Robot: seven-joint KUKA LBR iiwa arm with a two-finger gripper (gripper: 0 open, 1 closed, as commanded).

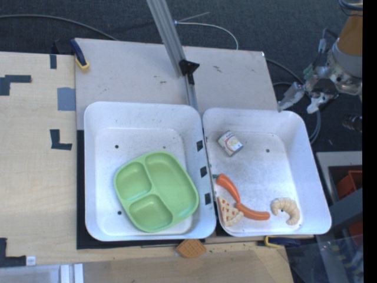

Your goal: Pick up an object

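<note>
Presently: candidates lie loose in right bin (306, 158): small packet (230, 142) at 11 o'clock, orange sausage (238, 199), pizza slice (228, 211), croissant (287, 210) along 6 o'clock wall. Green tray (155, 190) fills left bin (94, 158). Gripper (307, 96) parked outside bin at 1 o'clock, fingers spread wide, holding nothing; staged off desk, no grasp begun.

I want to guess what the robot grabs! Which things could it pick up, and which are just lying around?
Could pick up: small box, orange carrot, pizza slice, sausage, shrimp, green plate; the gripper does the grabbing.

Lying around: cracker below the bins, yellow clamp, metal pole.
</note>
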